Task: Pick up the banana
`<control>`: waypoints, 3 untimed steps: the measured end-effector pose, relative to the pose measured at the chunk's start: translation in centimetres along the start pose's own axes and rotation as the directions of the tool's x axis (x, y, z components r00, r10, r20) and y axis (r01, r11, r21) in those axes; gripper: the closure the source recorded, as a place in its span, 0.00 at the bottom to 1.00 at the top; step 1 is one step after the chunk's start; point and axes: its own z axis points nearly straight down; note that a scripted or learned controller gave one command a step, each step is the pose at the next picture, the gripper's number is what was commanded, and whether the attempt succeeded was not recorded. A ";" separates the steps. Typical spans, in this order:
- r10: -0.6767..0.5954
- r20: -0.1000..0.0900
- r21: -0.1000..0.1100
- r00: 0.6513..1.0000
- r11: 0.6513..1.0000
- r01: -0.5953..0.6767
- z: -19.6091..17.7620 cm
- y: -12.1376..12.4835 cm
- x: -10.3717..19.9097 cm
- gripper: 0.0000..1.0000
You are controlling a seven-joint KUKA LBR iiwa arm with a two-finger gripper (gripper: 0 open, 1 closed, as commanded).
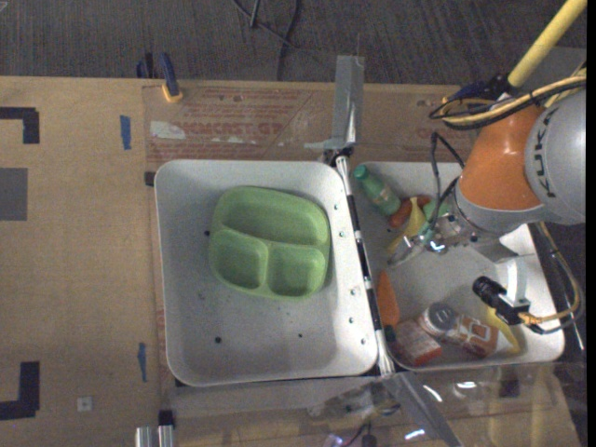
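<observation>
The arm (521,170), grey w/ an orange band, is reaching in from the right and hanging over the right bin (549,347). Its gripper (430,240) is sitting low in the upper-middle of that bin, right among a cluster of items. The fingers are lost in clutter and glare, so open vs. closed: can't tell, and nothing is clearly showing between them.

The banana (399,241) seems to be the yellowish curved piece lying just left of the gripper, near the bin's left wall; it's partly covered, so its outline isn't sure. Whether the gripper is touching it can't be made out.

Crowding it: a green bottle (377,192) is lying tilted just above, toward the bin's top-left corner. An orange-red item (406,212) and a small green piece (430,210) are sitting between the bottle and the gripper, tight against the banana area. An orange carrot-like piece (386,298) is lying along the left wall below. At the bin's bottom, a red-and-white packet (419,343), a round-capped jar (438,319) and a reddish packet (475,335) are lying close together. A black-and-yellow cable fitting (498,296) is hanging over the right part.

The left bin (186,343) is holding a green divided plate (270,240), well apart from the gripper. Cardboard bench (74,250) w/ blue tape marks is surrounding both.
</observation>
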 end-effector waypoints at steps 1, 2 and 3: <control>0.004 0.007 -0.004 1.000 1.000 -0.004 -1.0 0.0 -0.3 1.00; 0.004 0.007 -0.003 1.000 1.000 -0.004 -1.0 0.0 -0.3 0.00; 0.270 0.002 0.009 0.963 0.963 -0.270 -9.2 -5.6 -6.4 0.00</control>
